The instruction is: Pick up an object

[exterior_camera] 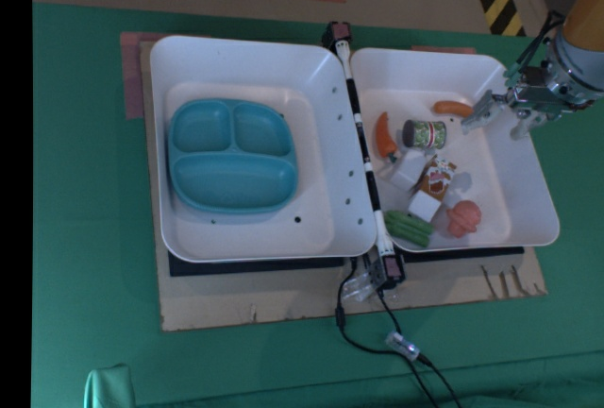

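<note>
The jaws stand spread apart with nothing between them: the gripper (pixel 498 116) hovers over the right edge of the right bin (pixel 528 198), one finger reaching left toward a small orange sausage-like piece (pixel 452 108), the other pointing down near the rim. Whether that left finger touches the orange piece is hard to make out. The arm (pixel 583 38) is cut off at the upper right edge.

The loose objects lie clustered in the right bin's left half: a small can (pixel 424 134) with a green lid on its side, a curved orange carrot shape (pixel 383 134), two white blocks (pixel 409 170), a small printed box (pixel 437 178), a green ridged piece (pixel 408 228) and a pinkish round item (pixel 463 218); their finer details are too small to tell.

The left bin (pixel 189 66) holds a teal divided plate (pixel 232 155). Cables (pixel 396 340) trail from the hinge between the bins across the green cloth (pixel 85 208)
</note>
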